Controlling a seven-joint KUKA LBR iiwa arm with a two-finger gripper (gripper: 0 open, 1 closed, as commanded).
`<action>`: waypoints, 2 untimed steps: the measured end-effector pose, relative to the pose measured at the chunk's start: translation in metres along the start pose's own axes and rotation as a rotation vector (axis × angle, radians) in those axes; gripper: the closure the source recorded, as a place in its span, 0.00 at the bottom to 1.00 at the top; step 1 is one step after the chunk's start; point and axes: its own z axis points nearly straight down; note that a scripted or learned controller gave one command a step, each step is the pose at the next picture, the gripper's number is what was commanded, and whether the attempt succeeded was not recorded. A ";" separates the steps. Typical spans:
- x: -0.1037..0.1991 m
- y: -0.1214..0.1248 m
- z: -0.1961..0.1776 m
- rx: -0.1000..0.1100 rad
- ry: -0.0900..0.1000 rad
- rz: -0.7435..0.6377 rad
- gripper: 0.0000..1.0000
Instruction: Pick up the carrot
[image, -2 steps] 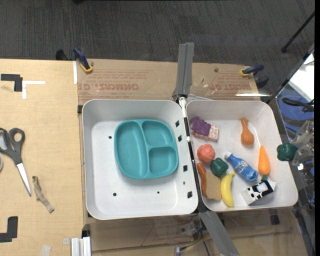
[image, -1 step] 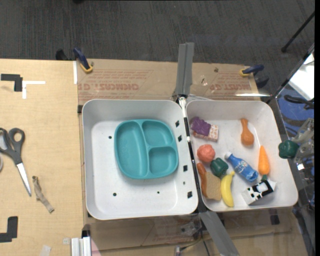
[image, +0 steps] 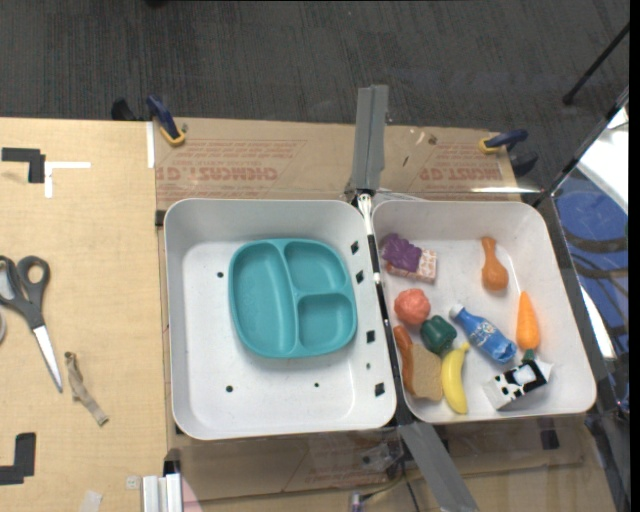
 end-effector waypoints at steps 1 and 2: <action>-0.027 0.007 0.137 0.000 -0.002 -0.374 1.00; -0.003 0.001 -0.009 0.000 -0.003 -0.431 1.00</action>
